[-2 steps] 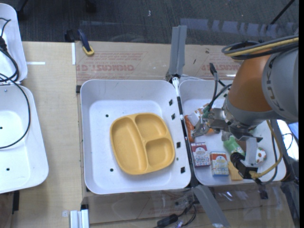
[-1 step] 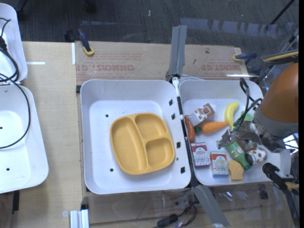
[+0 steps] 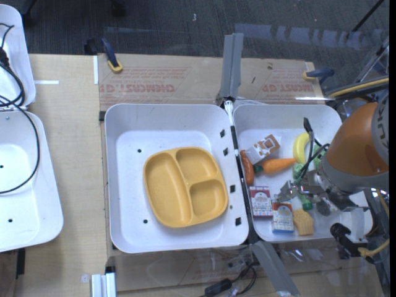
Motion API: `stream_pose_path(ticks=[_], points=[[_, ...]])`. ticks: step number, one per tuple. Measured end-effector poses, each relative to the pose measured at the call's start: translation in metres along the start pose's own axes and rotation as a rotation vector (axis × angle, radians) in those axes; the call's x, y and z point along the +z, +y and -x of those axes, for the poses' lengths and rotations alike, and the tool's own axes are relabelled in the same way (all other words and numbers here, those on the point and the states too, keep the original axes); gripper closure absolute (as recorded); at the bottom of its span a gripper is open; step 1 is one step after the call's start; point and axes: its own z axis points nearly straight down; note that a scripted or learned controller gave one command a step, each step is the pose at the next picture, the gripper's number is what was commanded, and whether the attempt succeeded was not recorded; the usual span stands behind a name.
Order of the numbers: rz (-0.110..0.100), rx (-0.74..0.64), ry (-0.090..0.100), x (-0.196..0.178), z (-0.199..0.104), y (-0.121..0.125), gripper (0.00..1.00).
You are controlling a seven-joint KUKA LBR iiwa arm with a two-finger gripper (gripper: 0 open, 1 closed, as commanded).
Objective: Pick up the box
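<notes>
Two shallow white plastic bins sit side by side: the left bin point(image 3: 124, 184) bears a yellow three-compartment plastic tray point(image 3: 184, 185). The grey, orange-banded arm point(image 3: 359, 147) reaches over the right bin point(image 3: 281, 117). Its gripper point(image 3: 292, 189) hangs above a small red-and-white box point(image 3: 260, 201); whether the claw is spread cannot be told.

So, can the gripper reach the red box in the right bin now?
Probably yes. The gripper hangs just right of the red box, whose top is uncovered; the blue-and-red box crowds its right side.
</notes>
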Motion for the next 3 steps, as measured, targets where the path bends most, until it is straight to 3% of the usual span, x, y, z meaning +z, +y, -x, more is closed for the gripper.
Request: stream_pose_path(ticks=[1, 2, 3], points=[[-0.001, -0.098, 0.0, -0.09, -0.024, 0.007, 0.0], [0.005, -0.062, -0.001, 0.007, -0.022, 0.002, 0.0], [0.004, -0.062, 0.0, 0.007, -0.022, 0.002, 0.0]])
